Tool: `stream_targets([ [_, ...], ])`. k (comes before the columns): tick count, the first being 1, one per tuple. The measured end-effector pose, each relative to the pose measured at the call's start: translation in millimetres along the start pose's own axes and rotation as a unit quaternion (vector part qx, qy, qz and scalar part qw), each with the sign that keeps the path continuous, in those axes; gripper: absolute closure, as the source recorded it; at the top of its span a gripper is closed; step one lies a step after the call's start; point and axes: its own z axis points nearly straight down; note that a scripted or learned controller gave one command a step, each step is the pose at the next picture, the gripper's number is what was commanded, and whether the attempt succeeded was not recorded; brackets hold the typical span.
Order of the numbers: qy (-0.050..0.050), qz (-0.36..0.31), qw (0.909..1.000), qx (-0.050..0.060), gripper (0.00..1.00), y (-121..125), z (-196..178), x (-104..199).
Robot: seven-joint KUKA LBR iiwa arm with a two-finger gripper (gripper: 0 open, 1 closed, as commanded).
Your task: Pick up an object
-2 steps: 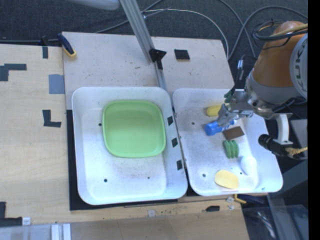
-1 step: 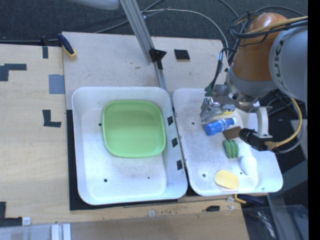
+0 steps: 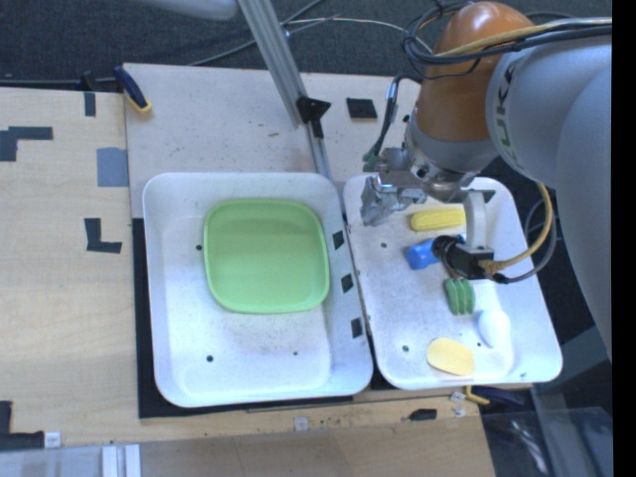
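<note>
My fingers [image 3: 381,207]: down at the 11 o'clock corner of the right bin, metal tips close to the bin floor — whether they are spread or clenched I cannot tell from this slant, and I see nothing between them.

My arm [image 3: 517,87]: comes in from 3 o'clock, grey, with the orange band [image 3: 477,28] above my wrist; black and yellow cables hang off it over the right bin.

Right bin [image 3: 397,351]: white, shallow, holding the small things.

Yellow corn-like piece [image 3: 437,219]: lying flat just at 3 o'clock of my fingers, close beside them; contact I cannot judge.

Blue piece [image 3: 421,256]: small, at about 5 o'clock of my fingers, near but apart.

Green piece [image 3: 458,295]: ribbed, further toward 5 o'clock, just beyond the blue one.

White piece [image 3: 494,328]: against the bin's 4 o'clock side, just past the green one.

Yellow oval piece [image 3: 451,357]: lying at the bin's 6 o'clock edge, well apart from my fingers.

Left bin [image 3: 169,296]: white, touching the right bin along its 3 o'clock side.

Green plate [image 3: 266,255]: squarish, flat, in the upper middle of the left bin — well apart from my fingers, at their 8 o'clock.

Table [image 3: 60,266]: pale wood with dark tape marks, under both bins.
</note>
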Motion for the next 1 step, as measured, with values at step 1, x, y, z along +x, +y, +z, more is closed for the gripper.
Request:
stream_targets([
  [1, 0.000, 0.001, 1.0000, 0.000, 1.00, 15.0, -1.7, 43.2],
])
